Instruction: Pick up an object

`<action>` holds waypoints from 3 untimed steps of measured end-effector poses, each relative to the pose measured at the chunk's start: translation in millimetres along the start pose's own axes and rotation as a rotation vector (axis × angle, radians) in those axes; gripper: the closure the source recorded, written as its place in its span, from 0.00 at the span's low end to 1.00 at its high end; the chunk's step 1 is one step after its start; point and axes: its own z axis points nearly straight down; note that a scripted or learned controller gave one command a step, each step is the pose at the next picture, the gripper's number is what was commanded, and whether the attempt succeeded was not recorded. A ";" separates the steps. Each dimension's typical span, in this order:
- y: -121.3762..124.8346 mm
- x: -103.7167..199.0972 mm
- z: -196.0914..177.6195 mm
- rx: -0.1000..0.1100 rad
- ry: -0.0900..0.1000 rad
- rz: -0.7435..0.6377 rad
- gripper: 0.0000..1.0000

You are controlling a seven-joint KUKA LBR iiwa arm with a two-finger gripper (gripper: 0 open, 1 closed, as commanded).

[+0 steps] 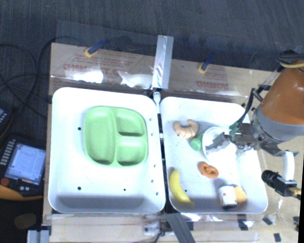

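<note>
Banana (179, 187), yellow, lay in right bin (253, 168) near its front left corner, long axis running front to back along the divider, curved, tip toward front rim. Just right: small white-and-yellow cylinder (229, 196) on its side. Farther back: orange ring-shaped piece (208, 170), then green lump (196, 144) and tan croissant-like toy (185, 128). Gripper (219, 140) hovered above a white round item (212, 135), fingers spread apart, nothing between them. Likely risks: closing on air, or nudging the green lump aside. Left bin (60, 153) held green divided tray (115, 135).
</note>
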 end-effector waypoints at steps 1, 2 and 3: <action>15.5 -27.2 123.1 -0.019 -0.007 -0.120 0.00; 16.4 -27.9 112.6 -0.022 -0.008 -0.119 1.00; 19.0 13.4 5.6 -0.001 -0.002 0.138 1.00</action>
